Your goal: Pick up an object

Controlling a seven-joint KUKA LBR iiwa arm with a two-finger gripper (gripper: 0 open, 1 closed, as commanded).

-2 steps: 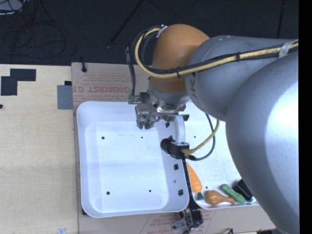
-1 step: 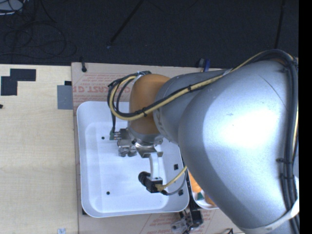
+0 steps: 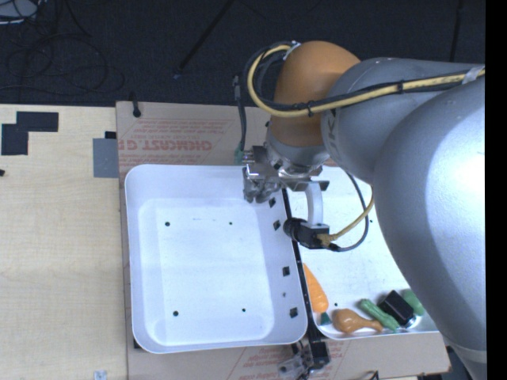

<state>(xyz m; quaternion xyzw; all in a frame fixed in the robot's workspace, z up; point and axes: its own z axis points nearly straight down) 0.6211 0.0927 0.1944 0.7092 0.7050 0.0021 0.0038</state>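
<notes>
**Arm over the divide between the bins, objects lying in the right bin's corner**

The grey arm (image 3: 412, 133) reaches in from the right of the view, its orange band (image 3: 309, 77) above the wrist. The wrist points down over the far end of the strip where the two white bins meet. The jaws hang there, just above the rims. From this angle I cannot tell whether they are apart or together, since the wrist body hides most of them.

The things to pick all lie in the right bin (image 3: 348, 204), gathered at the end nearest the bottom of the view and well apart from the jaws. An orange carrot (image 3: 316, 290) lies along the bin's left wall, its tip pointing up the view. Just beside its thick end rests a tan drumstick-shaped piece (image 3: 354, 320). To the right of that are green sticks (image 3: 379, 313), with a black block (image 3: 396, 307) lying across them and touching them.

The left bin (image 3: 139, 212) shows its white floor, marked with a few small dark dots. Both bins sit on a cardboard sheet (image 3: 182, 137) with red printing, which rests on the pale wooden tabletop (image 3: 55, 252).
</notes>
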